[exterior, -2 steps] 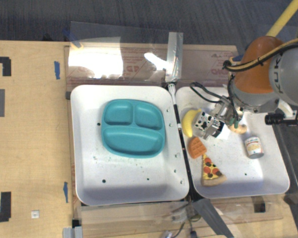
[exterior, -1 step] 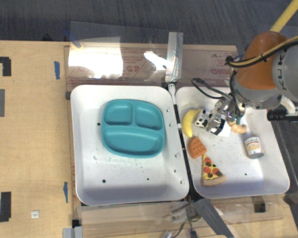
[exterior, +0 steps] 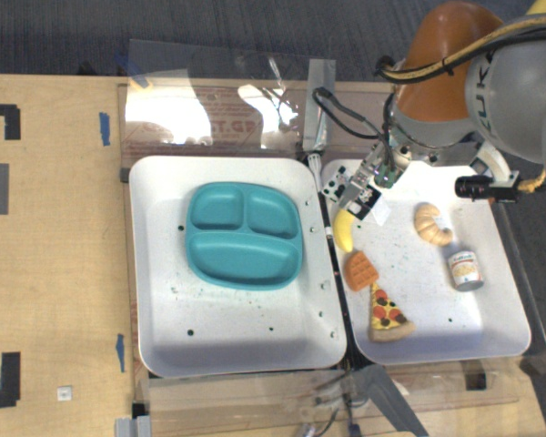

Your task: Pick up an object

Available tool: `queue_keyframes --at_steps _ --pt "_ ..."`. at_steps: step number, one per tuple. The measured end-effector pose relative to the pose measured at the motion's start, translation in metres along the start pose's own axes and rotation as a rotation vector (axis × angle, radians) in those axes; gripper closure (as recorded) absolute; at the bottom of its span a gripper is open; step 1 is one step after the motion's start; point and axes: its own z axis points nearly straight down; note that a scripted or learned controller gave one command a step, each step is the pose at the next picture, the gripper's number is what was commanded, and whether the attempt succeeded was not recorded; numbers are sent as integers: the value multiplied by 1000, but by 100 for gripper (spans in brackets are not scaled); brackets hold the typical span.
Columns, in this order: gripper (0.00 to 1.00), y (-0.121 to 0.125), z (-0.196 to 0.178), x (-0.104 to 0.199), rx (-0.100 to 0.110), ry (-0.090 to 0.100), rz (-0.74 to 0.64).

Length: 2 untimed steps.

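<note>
While the arm point(exterior: 478, 71) reaches in from the right, its gripper point(exterior: 362, 192) sits low over the upper left corner of the right bin point(exterior: 491, 335), close to the wall shared with the left bin point(exterior: 164, 335).

Gripper state: cannot tell. Tip is a dark and white clutter from this angle; nothing seen between its ends, so no hold recorded.

Nearest object: banana point(exterior: 344, 230), lying against the left wall of the right bin, just below and slightly left of the gripper tip, nearly touching it in this view. Long axis runs roughly up-down in the picture, parallel to the bin wall.

Judgement: banana is the likely target. The move turns on a short shift toward the near edge of the bin, with the close made across the banana's short width, i.e. left-right in the picture. The wall beside it leaves little room on that side, which could spoil the grasp.

Other objects in the right bin:
- orange wedge point(exterior: 361, 269), just below the banana
- pizza slice point(exterior: 388, 315), nearer the front
- croissant point(exterior: 432, 223) and small jar point(exterior: 465, 269), well apart to the right

Left bin holds a teal divided plate point(exterior: 246, 235).
</note>
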Motion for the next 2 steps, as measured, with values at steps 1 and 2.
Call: queue_keyframes --at_steps 1,2 --pt "100 27 4 55 10 7 339" --pt "100 48 -75 93 5 2 521"
